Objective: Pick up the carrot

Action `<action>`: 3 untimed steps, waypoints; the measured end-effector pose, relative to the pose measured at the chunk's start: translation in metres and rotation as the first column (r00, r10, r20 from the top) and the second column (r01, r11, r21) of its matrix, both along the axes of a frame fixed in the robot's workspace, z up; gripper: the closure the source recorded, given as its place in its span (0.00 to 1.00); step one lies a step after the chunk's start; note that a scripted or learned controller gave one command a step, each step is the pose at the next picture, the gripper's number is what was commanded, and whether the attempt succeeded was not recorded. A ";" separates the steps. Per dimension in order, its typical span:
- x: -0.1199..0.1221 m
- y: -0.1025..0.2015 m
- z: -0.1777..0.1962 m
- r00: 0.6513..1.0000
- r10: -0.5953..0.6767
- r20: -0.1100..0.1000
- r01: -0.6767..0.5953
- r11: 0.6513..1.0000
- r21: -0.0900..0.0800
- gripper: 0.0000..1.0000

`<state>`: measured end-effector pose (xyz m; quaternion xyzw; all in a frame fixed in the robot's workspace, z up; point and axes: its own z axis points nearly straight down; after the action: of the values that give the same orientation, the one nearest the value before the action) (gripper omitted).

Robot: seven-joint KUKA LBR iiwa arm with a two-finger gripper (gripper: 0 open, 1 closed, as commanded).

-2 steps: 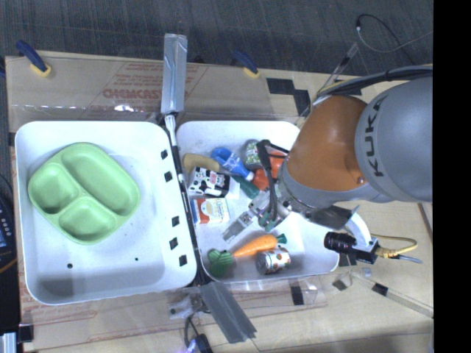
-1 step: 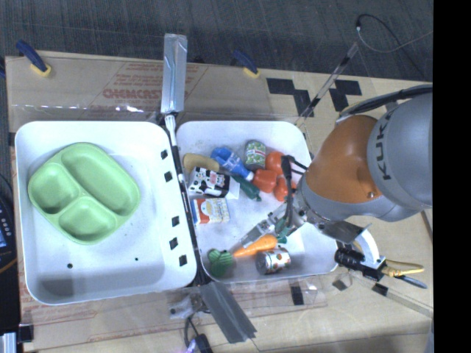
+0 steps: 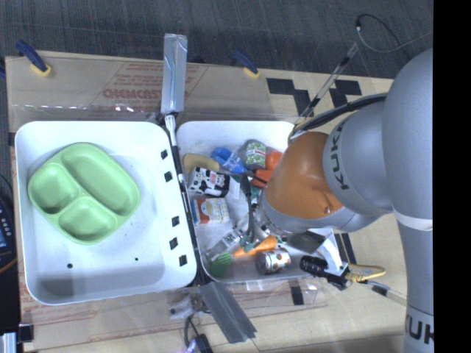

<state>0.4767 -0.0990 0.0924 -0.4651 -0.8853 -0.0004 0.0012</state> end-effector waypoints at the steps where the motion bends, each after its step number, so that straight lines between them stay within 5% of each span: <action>1: 0.033 -0.010 0.001 0.942 0.335 0.005 -0.335 0.942 -0.003 0.00; 2: 0.132 -0.049 0.075 0.985 0.173 0.004 -0.173 0.985 -0.004 0.00; 3: 0.175 -0.111 0.025 0.998 0.064 0.000 -0.064 0.998 -0.002 0.00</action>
<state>0.6516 -0.2098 0.1177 -0.4366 -0.8997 0.0005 0.0005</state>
